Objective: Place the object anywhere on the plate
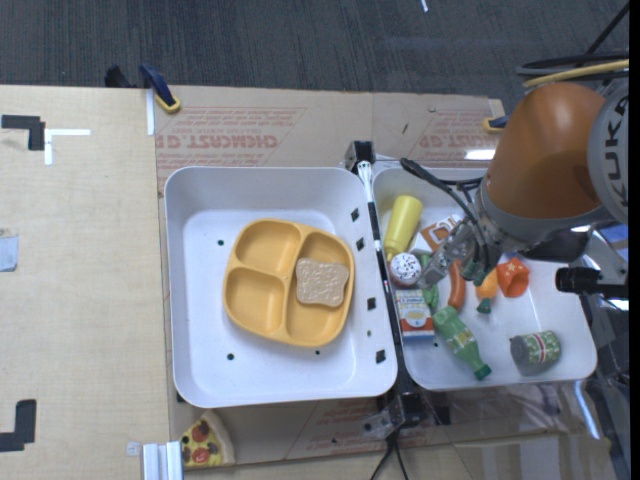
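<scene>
Yellow plate [262, 298] in left bin [190, 268]; toast slice [322, 282] lies in plate's right compartment. Gripper [462, 253] right of plate, over toy-filled bin [570, 363]; grip state unclear.

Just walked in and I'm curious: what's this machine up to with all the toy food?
A robot arm is reaching into the right bin, its hand down among toy groceries: a yellow bottle, a green bottle, a small carton and a can. In the left bin sits a yellow divided plate that already carries a slice of toast. Whether the hand has gripped anything is unclear.
</scene>
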